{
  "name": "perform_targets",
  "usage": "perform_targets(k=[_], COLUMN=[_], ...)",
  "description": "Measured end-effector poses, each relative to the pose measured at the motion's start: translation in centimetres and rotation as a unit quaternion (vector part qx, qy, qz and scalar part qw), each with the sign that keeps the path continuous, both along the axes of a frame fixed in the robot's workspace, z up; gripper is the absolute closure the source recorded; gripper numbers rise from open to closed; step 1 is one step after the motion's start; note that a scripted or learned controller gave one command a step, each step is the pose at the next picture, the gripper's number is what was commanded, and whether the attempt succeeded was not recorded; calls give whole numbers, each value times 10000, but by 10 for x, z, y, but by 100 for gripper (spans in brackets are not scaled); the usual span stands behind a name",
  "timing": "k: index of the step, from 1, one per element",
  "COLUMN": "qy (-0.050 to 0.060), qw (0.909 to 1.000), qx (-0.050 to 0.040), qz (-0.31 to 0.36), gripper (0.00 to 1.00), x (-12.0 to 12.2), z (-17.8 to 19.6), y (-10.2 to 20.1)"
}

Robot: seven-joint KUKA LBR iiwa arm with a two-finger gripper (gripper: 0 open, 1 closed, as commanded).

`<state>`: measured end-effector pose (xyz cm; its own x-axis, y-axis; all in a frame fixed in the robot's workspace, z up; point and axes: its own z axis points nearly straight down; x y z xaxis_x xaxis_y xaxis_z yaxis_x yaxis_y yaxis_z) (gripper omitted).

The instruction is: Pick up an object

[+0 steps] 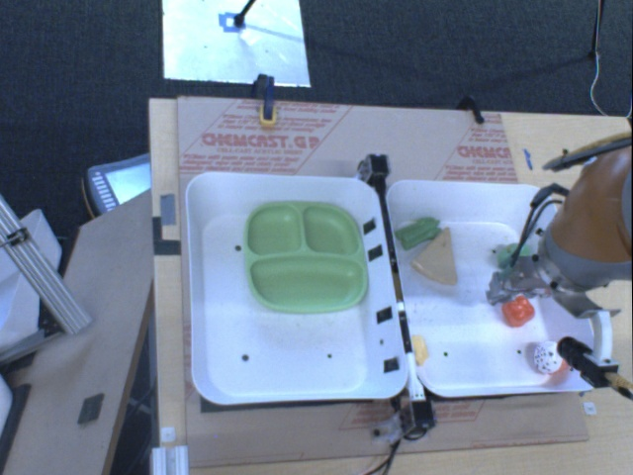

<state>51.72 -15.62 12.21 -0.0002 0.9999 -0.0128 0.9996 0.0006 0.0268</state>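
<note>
End effector: I see my end effector [506,290] low in the right bin [465,379], toward the tabletop's right edge; whether it is spread or closed I cannot tell, and I see nothing gripped in it
Nearest target: a small orange-red object [517,312] lies just beside the metal tip, on its near side; touching or apart, I cannot say
Handling, my guess: light, rounded, likely smooth plastic that could roll or squirt out; I would close across its widest part from above
Other pieces: a tan wedge [437,259], flat and stiff-looking; a green piece [416,232] against it; a white dotted ball [543,357] near the front right corner; a small yellow bit [420,348] by the divider
Left bin [223,379]: holds a pale green divided plate [304,256], glossy, with three compartments
</note>
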Motion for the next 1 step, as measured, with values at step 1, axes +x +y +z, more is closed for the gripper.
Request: perform_targets(k=[1], qy=[106], qw=[9999], qx=[56], qz=[20], gripper=[100], x=[4], z=[43], y=[0])
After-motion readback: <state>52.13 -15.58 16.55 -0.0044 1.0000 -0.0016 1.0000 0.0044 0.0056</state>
